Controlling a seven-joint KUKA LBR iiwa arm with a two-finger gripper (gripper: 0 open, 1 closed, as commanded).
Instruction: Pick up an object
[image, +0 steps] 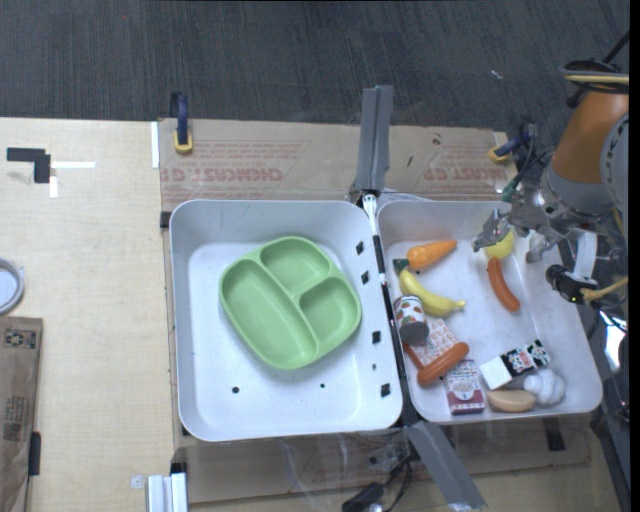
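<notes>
My gripper (497, 240) hangs over the back right part of the right bin (570, 330). A small yellow object (501, 244) sits between its fingertips, and the gripper is shut on it. Just below it a red chili-like piece (503, 283) lies on the bin floor. Left of the gripper lie an orange carrot (432, 253) and a yellow banana (430, 295). A small can (410, 318) and a red sausage (442, 363) rest near the bin's left wall.
The left bin (200, 380) holds a green divided plate (290, 300). At the front of the right bin are a red-and-white box (463, 388), a black-and-white box (525, 358), a white ball (545, 383) and a tan bun (512, 400).
</notes>
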